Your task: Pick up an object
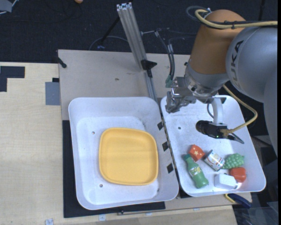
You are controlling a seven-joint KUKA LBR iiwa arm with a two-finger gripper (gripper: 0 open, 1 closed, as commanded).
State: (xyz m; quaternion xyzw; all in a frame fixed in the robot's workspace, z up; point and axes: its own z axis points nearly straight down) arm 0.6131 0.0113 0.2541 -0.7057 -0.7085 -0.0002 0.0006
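From the overhead camera, the hand (177, 102) hovers over the right bin (187, 125) at its 11 o'clock corner; whether it is open or closed cannot be told. Small objects cluster toward 5 o'clock: a green bottle (195, 171), grapes (234, 161), a can (215, 160). A yellow plate (128, 156) lies in the left bin (84, 111).

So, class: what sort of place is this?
Probably a robotics lab: a grey robot arm reaches over two white bins, one holding toy food, with cables on the dark floor.
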